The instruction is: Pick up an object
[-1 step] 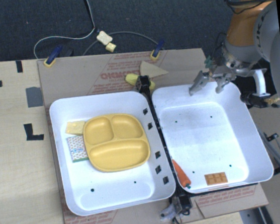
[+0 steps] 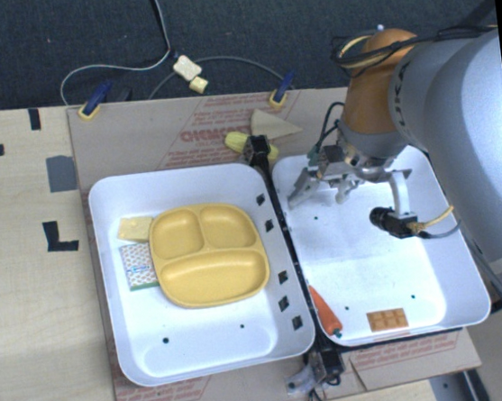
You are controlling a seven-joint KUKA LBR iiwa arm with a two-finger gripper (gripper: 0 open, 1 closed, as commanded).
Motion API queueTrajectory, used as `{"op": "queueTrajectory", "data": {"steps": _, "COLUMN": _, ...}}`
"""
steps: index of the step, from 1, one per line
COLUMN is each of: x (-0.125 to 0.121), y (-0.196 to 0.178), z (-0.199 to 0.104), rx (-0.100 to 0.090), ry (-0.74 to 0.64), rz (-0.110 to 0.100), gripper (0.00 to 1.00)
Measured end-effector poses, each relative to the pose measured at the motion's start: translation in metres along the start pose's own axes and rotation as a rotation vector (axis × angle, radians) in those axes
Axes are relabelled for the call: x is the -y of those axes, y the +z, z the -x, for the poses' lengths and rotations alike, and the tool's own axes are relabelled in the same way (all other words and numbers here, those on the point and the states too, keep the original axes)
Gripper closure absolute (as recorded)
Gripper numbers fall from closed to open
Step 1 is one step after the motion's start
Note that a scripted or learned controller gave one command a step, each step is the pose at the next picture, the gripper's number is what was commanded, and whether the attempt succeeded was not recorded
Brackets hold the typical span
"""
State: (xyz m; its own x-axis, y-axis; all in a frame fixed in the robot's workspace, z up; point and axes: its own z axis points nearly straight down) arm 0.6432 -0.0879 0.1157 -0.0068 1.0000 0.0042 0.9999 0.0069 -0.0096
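- In the far half of the right bin (image 2: 459,269): one gripper (image 2: 318,194), its two metal fingers (image 2: 297,191) splayed wide over the white floor with nothing between them.
- Above the gripper: the wrist and orange band (image 2: 371,103). They hide the bin's far right corner, and the grey arm (image 2: 476,149) is cut off at the picture's right side.
- Just right of the gripper: one black fitting (image 2: 391,220) with a yellow lead. What it is cannot be made out.
- Near end of the right bin, well apart from the gripper: one orange carrot-shaped piece (image 2: 325,312) against the left wall, and one flat orange-brown waffle-like square (image 2: 386,319).
- Between the two bins: one black divider strip (image 2: 278,237).
- Left bin (image 2: 206,355): one yellow three-compartment plate (image 2: 210,253); beside its left edge, one pale yellow block (image 2: 134,228) and one small patterned packet (image 2: 137,266). The plate partly overlaps both.
- Behind the bins, on the cardboard sheet (image 2: 188,135): one yellow item (image 2: 237,139) and one tan wedge (image 2: 276,124), both hard to identify.
- Far edge of the cardboard: two blue clamps (image 2: 93,101).
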Motion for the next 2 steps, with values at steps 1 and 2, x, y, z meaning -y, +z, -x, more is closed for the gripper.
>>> {"op": "queueTrajectory", "data": {"steps": 1, "x": -0.026, "y": 0.032, "z": 0.018, "rx": 0.004, "ry": 0.005, "rz": 0.009, "gripper": 0.00}}
{"op": "queueTrajectory", "data": {"steps": 2, "x": -0.024, "y": 0.023, "z": 0.098, "rx": 0.008, "ry": 0.011, "rz": 0.010, "gripper": 0.00}}
